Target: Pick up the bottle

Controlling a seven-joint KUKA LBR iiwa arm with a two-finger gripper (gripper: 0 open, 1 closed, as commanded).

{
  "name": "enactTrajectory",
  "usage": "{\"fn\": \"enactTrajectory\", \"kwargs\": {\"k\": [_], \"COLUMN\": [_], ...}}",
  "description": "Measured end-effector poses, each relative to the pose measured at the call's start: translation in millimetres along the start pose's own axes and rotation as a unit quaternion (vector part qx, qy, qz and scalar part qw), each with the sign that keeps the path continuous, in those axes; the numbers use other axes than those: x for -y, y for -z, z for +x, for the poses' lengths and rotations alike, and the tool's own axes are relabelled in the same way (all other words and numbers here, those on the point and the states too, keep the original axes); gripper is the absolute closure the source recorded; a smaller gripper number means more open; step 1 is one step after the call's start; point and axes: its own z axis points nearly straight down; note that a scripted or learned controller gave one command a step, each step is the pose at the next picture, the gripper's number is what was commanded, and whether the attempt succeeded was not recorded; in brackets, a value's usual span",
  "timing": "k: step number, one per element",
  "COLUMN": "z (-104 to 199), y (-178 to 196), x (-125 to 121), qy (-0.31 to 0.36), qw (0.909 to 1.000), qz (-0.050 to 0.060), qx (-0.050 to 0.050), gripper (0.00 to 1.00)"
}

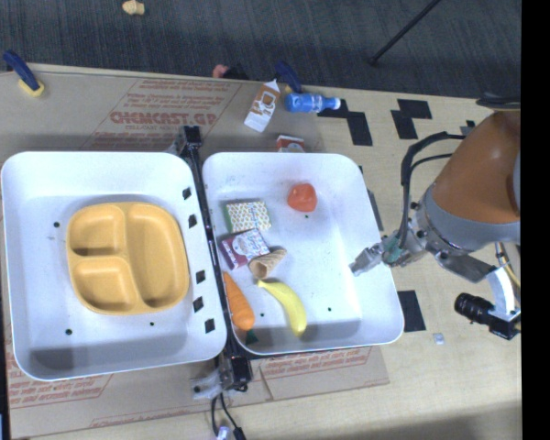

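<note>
A small blue bottle [304, 104] with a white cap lies on its side on the cardboard behind the right bin [385, 308], outside it. My gripper [370, 258] hangs low over the right bin's right rim, about halfway along that side. It is far from the bottle, in front of it and to its right. I see nothing held in the gripper. The grey arm with its orange band [481, 177] reaches in from the right.
The right bin holds a red tomato [302, 197], a green patterned packet [247, 215], a maroon packet [244, 246], a cone [268, 262], a banana [288, 304] and a carrot [239, 304]. A yellow divided plate [128, 255] sits in the left bin [18, 273]. A small carton [262, 106] lies beside the bottle.
</note>
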Motion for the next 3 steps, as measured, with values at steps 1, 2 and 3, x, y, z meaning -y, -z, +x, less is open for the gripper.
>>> {"fn": "enactTrajectory", "kwargs": {"k": [1, 2, 3], "z": [74.4, 7.7, 0.2], "y": [-28.1, 7.2, -17.3], "x": [-24.8, -2.8, -0.3], "qy": [0.031, 0.046, 0.185], "qw": [0.9995, 0.9989, 0.9828], "qz": [0.0, -0.001, 0.0], "qx": [0.0, 0.001, 0.0], "gripper": [1.0, 1.0, 1.0]}}
